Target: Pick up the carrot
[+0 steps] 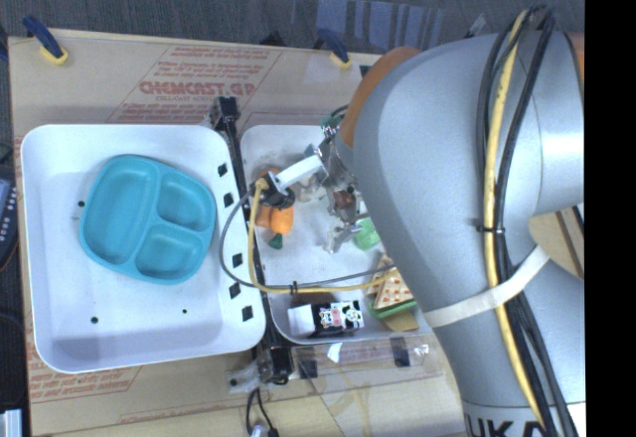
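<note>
Arm hides most of right bin; carrot visible.

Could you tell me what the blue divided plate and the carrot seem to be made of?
The blue divided plate looks like moulded plastic: uniform colour, soft sheen, rounded compartments. The carrot is probably a plastic toy, given its flat, even orange, though it is too small to be sure.

Looking like smooth, slightly glossy white plastic on both bins, same soft sheen on the blue divided plate. Showing matt brown cardboard for the bench top. Gleaming satin grey on the arm shell, rubbery yellow cabling.
</note>
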{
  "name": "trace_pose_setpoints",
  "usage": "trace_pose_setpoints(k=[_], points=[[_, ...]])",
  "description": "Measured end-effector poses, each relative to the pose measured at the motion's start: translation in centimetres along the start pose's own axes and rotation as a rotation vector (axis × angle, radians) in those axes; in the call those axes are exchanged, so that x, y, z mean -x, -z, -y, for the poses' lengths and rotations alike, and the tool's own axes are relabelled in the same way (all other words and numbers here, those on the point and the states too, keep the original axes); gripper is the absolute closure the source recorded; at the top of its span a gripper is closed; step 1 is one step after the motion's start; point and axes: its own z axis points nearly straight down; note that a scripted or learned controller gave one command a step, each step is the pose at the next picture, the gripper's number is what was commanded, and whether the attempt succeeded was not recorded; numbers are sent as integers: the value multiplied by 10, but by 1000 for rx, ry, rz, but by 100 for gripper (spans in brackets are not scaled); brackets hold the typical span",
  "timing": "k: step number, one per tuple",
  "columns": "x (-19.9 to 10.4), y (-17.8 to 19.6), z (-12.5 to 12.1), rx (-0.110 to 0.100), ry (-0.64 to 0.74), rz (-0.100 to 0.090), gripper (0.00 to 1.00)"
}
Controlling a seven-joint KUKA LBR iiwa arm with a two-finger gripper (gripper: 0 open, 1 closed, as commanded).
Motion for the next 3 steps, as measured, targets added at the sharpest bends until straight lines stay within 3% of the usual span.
trace_pose_setpoints(k=[1, 2, 3], points=[[-1, 10, 3, -10, 10, 4, 100], [43, -1, 16, -1, 4, 5, 100], [42, -1, 15, 0, 4, 4, 0]])
